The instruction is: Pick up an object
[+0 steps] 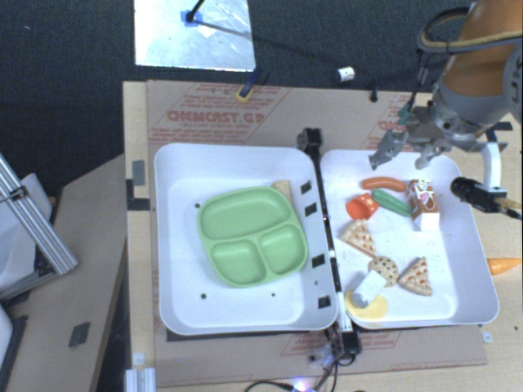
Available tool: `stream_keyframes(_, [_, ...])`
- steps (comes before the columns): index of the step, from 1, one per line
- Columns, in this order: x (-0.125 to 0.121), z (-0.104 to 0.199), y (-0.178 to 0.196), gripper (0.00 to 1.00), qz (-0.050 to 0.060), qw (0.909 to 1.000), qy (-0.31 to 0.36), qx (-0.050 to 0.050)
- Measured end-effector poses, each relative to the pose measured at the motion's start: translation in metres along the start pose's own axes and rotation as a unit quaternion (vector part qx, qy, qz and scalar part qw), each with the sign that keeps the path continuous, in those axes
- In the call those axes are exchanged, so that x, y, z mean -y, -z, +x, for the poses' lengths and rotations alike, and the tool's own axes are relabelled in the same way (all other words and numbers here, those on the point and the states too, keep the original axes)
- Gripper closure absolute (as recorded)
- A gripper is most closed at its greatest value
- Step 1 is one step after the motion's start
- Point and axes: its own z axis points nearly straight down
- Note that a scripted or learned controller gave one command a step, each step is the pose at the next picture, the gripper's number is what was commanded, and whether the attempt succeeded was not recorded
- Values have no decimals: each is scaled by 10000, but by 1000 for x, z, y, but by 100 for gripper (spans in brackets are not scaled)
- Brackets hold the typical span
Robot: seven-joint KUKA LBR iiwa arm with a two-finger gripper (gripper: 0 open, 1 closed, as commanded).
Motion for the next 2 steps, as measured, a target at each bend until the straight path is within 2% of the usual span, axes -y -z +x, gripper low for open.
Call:
stream_keyframes(1, [-2,0,7,0,-56,10000,9,5])
stream_keyframes(2, [-1,2,-56,0,-38,10000,-1,2])
